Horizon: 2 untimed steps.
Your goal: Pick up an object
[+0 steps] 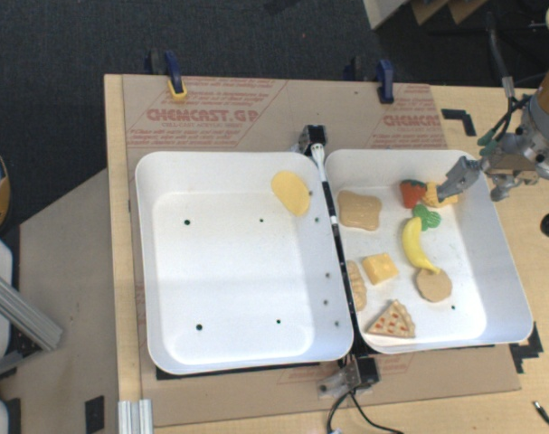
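White plastic makes up both shallow bins on your bench. Looking from the left, the left bin (165, 242) carries one thing, a pale yellow potato-chip-shaped piece (291, 193) lying near its upper right corner, close to the wall shared with its neighbour. Cross that divider into the right bin (500, 269) and you find the toy food: a tan slice of bread (359, 210) at the upper left, a cheese cube (379, 268) below it, a ridged cracker-like piece (355, 285) against the left wall, and a pizza slice (391, 320) at the bottom. Further right lie a banana (416, 245) with a green tip, a round brown cookie (433, 285) touching its lower end, and a red strawberry (412, 193) above. Your gripper (450, 188) sits just beside that strawberry; whether its fingers are parted or closed, you cannot tell.
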Available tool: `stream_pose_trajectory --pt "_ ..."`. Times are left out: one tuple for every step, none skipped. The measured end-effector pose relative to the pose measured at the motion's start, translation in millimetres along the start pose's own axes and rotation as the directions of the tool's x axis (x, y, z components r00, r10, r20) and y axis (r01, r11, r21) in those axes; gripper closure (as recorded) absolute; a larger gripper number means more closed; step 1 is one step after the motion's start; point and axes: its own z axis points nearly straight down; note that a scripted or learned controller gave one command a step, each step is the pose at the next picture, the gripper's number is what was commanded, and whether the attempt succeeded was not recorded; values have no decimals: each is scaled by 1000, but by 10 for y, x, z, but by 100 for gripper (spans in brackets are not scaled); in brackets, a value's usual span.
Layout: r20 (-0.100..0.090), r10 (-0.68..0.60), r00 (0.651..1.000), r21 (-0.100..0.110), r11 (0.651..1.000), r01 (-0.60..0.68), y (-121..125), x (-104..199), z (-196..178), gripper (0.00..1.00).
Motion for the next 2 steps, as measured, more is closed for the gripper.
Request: stream_pose_trajectory --pt "-4 1 1000 15 1000 -1 242 -152 1735 0" --pt "-1 -3 1000 1 1000 3 382 239 1885 0"
